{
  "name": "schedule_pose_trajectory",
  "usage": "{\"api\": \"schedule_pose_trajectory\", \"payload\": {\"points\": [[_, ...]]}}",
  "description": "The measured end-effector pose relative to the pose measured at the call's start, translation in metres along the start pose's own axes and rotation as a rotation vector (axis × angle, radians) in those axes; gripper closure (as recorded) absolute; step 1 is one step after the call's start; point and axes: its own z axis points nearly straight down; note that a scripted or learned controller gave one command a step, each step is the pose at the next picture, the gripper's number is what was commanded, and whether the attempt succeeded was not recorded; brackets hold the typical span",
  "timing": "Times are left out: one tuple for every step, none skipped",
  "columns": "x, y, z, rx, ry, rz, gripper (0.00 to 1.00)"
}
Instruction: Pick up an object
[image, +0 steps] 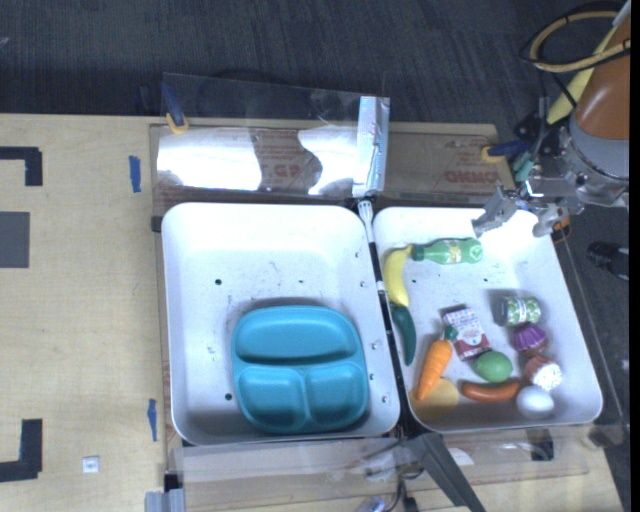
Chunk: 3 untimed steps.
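Two white bins (190, 300): one blue tray (298, 368), one banana (396, 275).

Blue divided tray (298, 367) in left bin (190, 240); clear panel (270, 145) behind bins.

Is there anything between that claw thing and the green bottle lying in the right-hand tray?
Nothing visible stands in the way. The gripper hangs over the far right corner of the right bin, and the green bottle lies on its side just to the left of it and nearer the camera, with bare white floor between. The banana lies beyond the bottle.
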Motion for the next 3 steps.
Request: {"api": "schedule_pose_trajectory", "payload": {"points": [[0.001, 0.001, -0.011, -0.004, -0.001, -0.002, 1.00], [0.001, 0.001, -0.010, -0.003, -0.001, -0.001, 0.00], [-0.021, 0.010, -0.043, -0.005, -0.002, 0.013, 0.00]]}}
